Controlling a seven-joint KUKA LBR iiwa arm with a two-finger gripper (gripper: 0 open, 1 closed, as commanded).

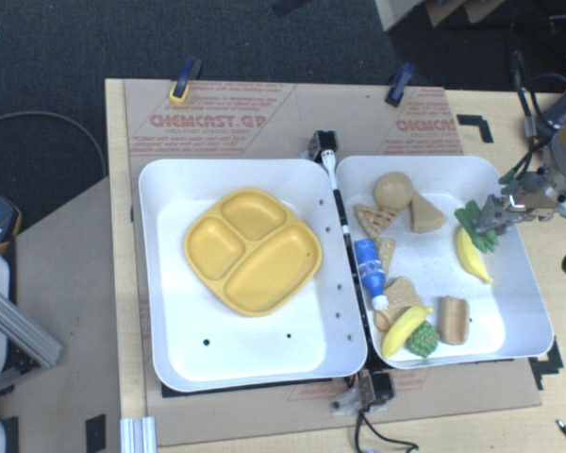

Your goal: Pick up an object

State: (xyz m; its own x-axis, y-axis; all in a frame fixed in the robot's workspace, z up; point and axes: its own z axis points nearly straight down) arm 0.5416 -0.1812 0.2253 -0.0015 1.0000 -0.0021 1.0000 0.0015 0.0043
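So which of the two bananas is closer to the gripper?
The banana at the right bin's far right, beside the green toy under the gripper. The other banana lies near the front edge.

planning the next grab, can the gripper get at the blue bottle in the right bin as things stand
Probably yes. The blue bottle lies uncovered on top by the bin's left wall, nothing over it. The gripper sits across the right bin, so it must cross above the toy food; the wall crowds one side.

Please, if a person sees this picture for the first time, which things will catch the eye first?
Probably the big yellow plastic plate with three compartments, alone in the left white bin. Next, the crowd of small toy foods in the right white bin, such as the blue bottle and yellow banana. The gripper sits at that bin's right edge, over a green item.
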